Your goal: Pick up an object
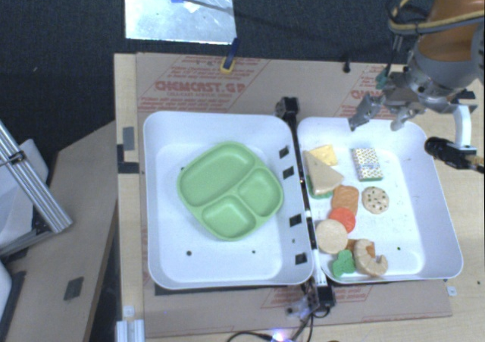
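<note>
1. Arm point(455, 7): cut off by the upper right edge of the frame; only the orange band, some cables and the grey wrist are visible.
2. Gripper point(377, 115): positioned over the far rim of the right bin point(439, 219). Two dark fingers point down and are spread apart, with nothing between them. Status: released.
3. A black fitting point(447, 152) on a white bracket overlaps the right rim of the right bin; its identity cannot be determined.
4. Left bin point(163, 249): contains one light green divided plate point(229, 190) with three compartments, lying flat and turned at an angle to the bin walls.
5. Right bin: contains small toy food pieces, all in its left and centre area.
   - Yellow cheese wedge point(324, 155), nearest the far end.
   - Sandwich triangle point(324, 177), touching the wedge and lying against the divider.
   - Patterned rectangular block point(367, 163), beside the wedge; print too small to read.
   - Chocolate-chip cookie point(375, 199), lying apart from the cluster.
   - Orange-brown piece point(345, 196), red disc point(343, 218) and pale round bun point(331, 236), overlapping in a line.
   - Green piece point(344, 264) and iced doughnut point(370, 258), touching at the near end; shape of the green piece is unclear.
6. Black clips point(292, 174) run along the divider between the bins.
7. No piece is lifted; all rest on the bin floor, below and nearer the camera than the gripper.
</note>
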Motion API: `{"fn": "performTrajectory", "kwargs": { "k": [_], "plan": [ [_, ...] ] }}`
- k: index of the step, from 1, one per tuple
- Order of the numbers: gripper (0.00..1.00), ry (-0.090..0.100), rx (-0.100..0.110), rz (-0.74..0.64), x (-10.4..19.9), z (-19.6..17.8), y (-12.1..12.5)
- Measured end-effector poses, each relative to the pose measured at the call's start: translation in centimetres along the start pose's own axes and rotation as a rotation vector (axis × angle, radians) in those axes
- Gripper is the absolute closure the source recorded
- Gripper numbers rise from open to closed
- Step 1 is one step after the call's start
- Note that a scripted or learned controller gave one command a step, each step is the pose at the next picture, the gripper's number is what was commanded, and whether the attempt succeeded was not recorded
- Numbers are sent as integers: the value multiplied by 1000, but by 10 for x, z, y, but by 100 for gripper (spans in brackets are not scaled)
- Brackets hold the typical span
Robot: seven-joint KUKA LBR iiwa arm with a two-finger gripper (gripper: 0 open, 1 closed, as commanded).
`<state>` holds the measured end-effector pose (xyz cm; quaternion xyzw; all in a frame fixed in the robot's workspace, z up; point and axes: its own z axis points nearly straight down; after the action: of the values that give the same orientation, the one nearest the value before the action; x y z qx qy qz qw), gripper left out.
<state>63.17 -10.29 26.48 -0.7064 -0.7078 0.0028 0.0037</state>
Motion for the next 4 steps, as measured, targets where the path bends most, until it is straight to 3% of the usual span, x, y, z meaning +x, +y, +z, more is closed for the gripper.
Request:
{"fn": "performTrajectory", "kwargs": {
  "k": [1, 4],
  "plan": [
    [0, -1, -11, -2, 0, -7, 2],
    [0, -1, -7, -3, 4, 138, 17]
  ]
}}
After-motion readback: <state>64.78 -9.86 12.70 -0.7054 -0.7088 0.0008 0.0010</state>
